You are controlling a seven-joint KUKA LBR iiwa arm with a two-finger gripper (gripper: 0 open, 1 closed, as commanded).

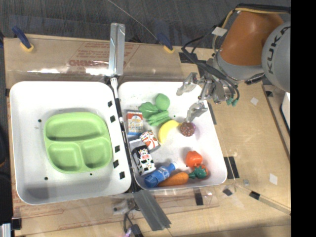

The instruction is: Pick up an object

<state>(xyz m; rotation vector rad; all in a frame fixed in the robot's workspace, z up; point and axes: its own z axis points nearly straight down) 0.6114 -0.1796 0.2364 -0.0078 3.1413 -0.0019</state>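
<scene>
Grey arm, orange band, black cables

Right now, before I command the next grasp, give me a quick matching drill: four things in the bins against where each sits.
Things:
1. green divided plate
2. carrot
3. green leafy vegetable
4. gripper

Places:
A. near edge of the right bin
B. over the right bin's far right part
C. in the left bin
D. far part of the right bin

Pairs: 1-C, 2-A, 3-D, 4-B

Blue bottle partly hidden beneath carrot.
</scene>
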